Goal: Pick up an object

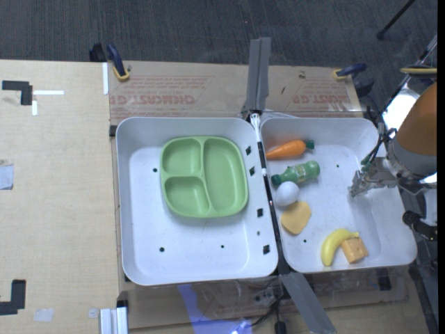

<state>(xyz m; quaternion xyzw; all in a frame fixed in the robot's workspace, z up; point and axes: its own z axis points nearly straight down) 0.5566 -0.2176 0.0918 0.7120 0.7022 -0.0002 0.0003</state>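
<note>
The right bin [389,256] holds a carrot [286,148], a green bottle [300,172], a white ball [286,193], a yellow chip-shaped piece [296,218], a banana [333,245] and an orange block [354,249]. My gripper [361,184] hangs over the right side of that bin, near its right wall, apart from all the objects. Nothing shows between its fingers [356,188].
A green divided plate [204,177] lies in the left bin [139,256]. A grey divider bar [259,75] runs between the bins at the back. Clamps [118,65] hold the cardboard behind the bins. The orange-banded arm [421,127] stands at the right edge.
</note>
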